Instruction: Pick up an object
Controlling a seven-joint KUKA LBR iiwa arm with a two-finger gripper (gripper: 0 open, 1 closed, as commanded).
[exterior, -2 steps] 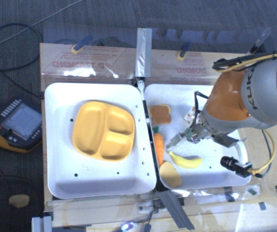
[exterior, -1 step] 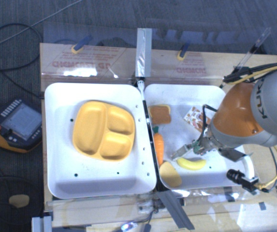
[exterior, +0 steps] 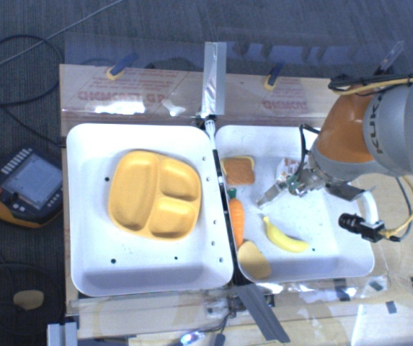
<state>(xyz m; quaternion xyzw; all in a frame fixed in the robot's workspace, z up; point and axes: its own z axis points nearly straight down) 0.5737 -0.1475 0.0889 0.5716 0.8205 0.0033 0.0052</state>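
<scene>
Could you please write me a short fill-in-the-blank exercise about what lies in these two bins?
1. The yellow tray lies in the ____ bin.
2. The carrot lies along the right bin's ____ wall.
3. The banana is ____ in colour.
4. The pincer hovers between the toast and the ____.

Missing words: left; left; yellow; banana
</scene>
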